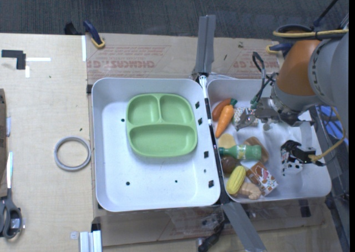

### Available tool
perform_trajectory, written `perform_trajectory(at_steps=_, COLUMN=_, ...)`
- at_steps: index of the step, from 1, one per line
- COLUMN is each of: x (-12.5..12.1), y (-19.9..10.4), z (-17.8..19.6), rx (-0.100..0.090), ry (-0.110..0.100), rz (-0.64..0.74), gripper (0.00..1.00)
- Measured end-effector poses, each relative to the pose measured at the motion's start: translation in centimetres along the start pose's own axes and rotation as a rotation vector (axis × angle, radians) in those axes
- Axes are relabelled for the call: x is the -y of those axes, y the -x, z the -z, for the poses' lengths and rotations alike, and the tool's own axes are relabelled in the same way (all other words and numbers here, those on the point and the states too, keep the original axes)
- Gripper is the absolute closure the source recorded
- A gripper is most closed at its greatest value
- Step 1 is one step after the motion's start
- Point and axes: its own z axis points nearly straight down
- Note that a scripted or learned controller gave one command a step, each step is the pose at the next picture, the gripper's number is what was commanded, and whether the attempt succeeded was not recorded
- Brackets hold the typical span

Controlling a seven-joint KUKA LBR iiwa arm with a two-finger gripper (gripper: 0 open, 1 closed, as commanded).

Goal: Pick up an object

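Your claw (256,120) hung over the right bin (310,185), just beside the carrot (224,119); you could not tell whether it was clenched or released.

I counted two white bins, the left bin (105,151) and the right bin (310,187). There was one green divided plate (162,124). Among the toy food I made out one orange carrot (224,119), one green bottle (244,152), one yellow corn cob (236,179) and one printed packet (263,179); the rest of that heap was too jumbled to count. On the bench I saw one tape ring (72,152), one pair of scissors (10,215) and one blue clamp (94,33).
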Motion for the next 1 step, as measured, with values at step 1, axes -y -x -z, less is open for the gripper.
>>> perform_trajectory(at_steps=1, x=-6.59, y=-2.04, z=-0.73, rx=0.001, ry=0.002, rz=0.126, gripper=0.00)
